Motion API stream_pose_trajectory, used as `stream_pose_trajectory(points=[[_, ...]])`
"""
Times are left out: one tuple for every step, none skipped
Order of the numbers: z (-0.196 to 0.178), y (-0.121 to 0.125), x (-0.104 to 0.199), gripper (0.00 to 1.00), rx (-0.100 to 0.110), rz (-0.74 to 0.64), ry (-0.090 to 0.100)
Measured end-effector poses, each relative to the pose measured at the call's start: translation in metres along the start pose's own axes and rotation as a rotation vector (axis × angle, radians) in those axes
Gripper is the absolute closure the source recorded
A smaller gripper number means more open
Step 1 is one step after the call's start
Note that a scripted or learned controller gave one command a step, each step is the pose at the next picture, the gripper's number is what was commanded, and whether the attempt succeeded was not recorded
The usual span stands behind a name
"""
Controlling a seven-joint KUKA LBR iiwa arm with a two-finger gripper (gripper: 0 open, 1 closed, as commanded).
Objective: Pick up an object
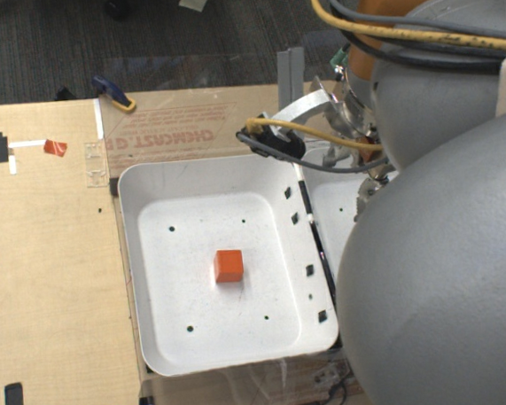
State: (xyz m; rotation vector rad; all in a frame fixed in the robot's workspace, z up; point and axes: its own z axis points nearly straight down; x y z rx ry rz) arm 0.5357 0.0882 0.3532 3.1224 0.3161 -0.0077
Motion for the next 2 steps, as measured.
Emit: stream_pose_trajectory(points=[[-0.088,-0.025,-0.037,0.00,-0.001,0.003,0.004],[-0.088,0.000,-0.052,0.00,0.000,0.003,0.002]])
